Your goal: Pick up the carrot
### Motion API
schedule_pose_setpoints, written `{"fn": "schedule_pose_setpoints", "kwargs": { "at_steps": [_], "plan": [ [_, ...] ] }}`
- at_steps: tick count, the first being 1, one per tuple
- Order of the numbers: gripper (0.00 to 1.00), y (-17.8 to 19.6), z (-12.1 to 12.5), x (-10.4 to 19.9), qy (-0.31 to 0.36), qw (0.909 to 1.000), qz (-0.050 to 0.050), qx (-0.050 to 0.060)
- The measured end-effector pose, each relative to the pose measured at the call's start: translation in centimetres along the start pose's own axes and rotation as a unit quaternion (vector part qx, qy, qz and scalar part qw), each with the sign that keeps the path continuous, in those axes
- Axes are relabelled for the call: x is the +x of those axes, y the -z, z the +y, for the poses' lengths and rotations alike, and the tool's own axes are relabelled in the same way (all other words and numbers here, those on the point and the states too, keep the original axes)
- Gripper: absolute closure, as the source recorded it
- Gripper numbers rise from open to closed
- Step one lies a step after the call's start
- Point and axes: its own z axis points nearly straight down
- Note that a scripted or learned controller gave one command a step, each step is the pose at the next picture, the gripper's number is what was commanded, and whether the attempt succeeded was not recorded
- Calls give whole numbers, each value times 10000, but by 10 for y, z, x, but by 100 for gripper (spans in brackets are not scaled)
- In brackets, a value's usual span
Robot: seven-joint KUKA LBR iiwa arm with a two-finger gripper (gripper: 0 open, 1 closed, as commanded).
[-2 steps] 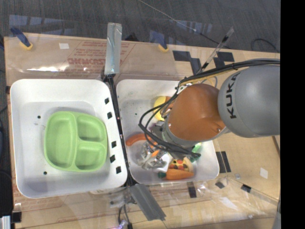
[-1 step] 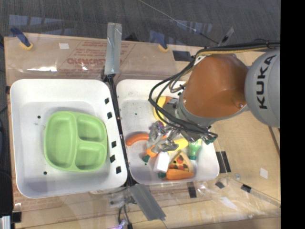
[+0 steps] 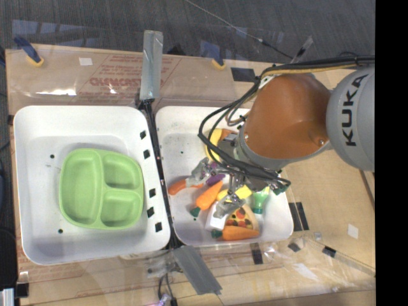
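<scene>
An orange carrot (image 3: 241,233) with a green end lies along the front wall of the right bin (image 3: 171,146). A second orange, carrot-like piece (image 3: 209,196) lies tilted in the middle of the pile, and a small orange piece (image 3: 177,186) rests to its left. My gripper (image 3: 218,182) hangs low over the pile, right above the tilted orange piece, under the orange wrist band (image 3: 284,116). The arm hides the back right part of the bin.
Around the carrots lie a pizza slice toy (image 3: 240,217), a white block (image 3: 217,220), a green bottle-like toy (image 3: 259,201) and a yellow piece (image 3: 220,134). A green divided plate (image 3: 101,188) sits in the left bin (image 3: 32,126).
</scene>
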Motion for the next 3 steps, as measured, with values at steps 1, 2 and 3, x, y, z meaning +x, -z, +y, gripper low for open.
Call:
{"fn": "schedule_pose_setpoints", "kwargs": {
  "at_steps": [1,2,3],
  "plan": [
    [0,-105,-28,2,560,9984,-59,44],
    [0,-123,-20,22,-411,9992,22,-19],
    [100,-113,-19,19,-373,9993,13,-17]
  ]
}}
